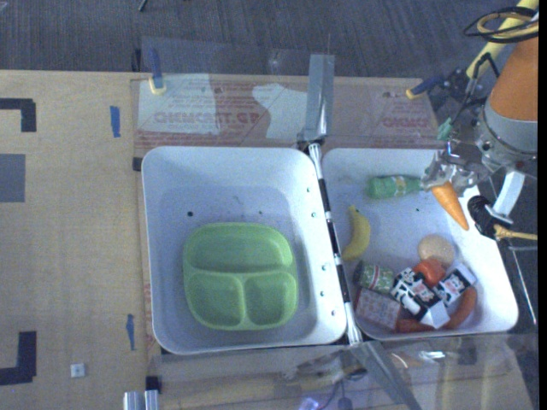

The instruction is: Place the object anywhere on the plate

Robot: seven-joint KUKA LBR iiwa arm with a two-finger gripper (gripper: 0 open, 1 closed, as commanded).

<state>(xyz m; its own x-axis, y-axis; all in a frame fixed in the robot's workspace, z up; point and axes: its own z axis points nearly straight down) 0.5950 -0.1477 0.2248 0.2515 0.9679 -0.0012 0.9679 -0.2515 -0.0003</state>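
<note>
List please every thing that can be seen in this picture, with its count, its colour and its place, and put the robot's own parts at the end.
Bins: 2, white, side by side on the bench.
Plate: 1, green, three compartments, in the left bin.
Banana: 1, yellow, right bin, near the divider.
Bottle: 1, green, lying at the far side of the right bin.
Carrot: 1, orange, right bin, at the gripper; whether it is held cannot be told.
Small toys: a pile, mixed colours with black-and-white pieces, near corner of the right bin; count unclear.
Blue tape marks: several, on the bench.
Arm: 1, grey with an orange band, upper right.
Gripper: 1, above the right bin's far right side.
</note>
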